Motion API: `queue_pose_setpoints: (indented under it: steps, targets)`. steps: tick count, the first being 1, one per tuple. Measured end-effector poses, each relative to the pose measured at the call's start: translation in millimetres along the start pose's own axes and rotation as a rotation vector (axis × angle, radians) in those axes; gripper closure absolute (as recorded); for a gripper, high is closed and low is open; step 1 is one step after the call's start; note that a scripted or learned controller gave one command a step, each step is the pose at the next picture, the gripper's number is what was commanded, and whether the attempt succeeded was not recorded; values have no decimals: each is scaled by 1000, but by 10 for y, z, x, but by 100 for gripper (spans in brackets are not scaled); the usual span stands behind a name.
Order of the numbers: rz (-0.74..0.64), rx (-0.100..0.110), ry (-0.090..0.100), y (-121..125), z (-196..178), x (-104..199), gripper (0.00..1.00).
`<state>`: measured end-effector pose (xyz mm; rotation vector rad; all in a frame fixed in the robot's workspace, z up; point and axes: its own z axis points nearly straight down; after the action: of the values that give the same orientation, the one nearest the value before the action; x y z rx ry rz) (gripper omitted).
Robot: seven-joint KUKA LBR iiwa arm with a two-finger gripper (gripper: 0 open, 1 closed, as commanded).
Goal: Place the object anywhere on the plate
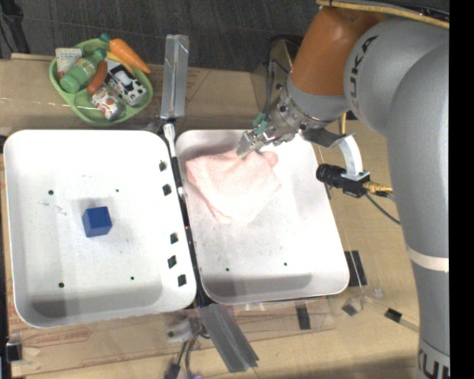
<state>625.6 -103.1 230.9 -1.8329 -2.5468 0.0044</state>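
Observation:
A pink cloth lies crumpled in the far half of the right bin. My gripper is low over the cloth's far right corner, at or touching its edge. Whether the cloth is pinched is hidden by the wrist. A blue cube sits alone in the left bin, left of its middle. A green plate-like bowl stands outside the bins at the far left, full of toy food.
The bowl holds an orange carrot and several small toy packets. A grey metal divider runs between the bins at the back. The arm's big grey body covers the right side.

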Motion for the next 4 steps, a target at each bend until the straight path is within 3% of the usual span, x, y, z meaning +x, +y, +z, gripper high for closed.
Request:
queue_pose_setpoints:
  steps: [2, 3, 4]
  targets:
    - [-807, 0, -1, -139, 128, 1051, 100]
    - [-1209, -1, -2, -278, -12, 1501, 100]
    - [-1251, 0, -2, -367, 45, 1918, 100]
